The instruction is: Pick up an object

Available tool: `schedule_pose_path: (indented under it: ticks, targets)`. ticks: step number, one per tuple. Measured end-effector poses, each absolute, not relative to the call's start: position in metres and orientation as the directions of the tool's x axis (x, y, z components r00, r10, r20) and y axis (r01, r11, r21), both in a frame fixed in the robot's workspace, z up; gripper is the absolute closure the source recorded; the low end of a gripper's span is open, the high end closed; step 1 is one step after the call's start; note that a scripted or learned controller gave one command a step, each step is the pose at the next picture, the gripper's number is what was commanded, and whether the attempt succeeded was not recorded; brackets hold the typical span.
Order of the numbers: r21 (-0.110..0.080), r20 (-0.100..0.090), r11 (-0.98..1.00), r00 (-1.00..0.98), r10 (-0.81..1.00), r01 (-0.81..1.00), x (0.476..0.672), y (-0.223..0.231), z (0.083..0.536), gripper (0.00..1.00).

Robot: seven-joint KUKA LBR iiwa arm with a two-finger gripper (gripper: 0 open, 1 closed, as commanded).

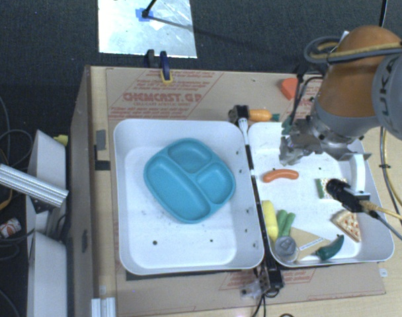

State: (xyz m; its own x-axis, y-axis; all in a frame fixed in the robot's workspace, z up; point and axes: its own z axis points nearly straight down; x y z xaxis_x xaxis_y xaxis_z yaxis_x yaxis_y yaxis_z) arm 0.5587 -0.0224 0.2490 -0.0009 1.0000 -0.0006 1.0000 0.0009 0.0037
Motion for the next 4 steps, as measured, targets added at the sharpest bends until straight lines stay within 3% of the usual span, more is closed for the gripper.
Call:
schedule_pose_path:
  ticks: [1,2,3,4]
  targets:
    - [0.001,0.0,0.004,-0.004,1.0,1.0,0.596,0.022,0.215,1.0]
    - [0.002,-0.001,0.001,-0.001,1.0,1.0,0.567,-0.008,0.247,1.0]
    - [0.0,0.001,0.004,-0.004,1.0,1.0,0.589,0.044,0.21,1.0]
    - [0.002,-0.001,0.001,-0.001,1.0,1.0,0.573,0.007,0.241,1.0]
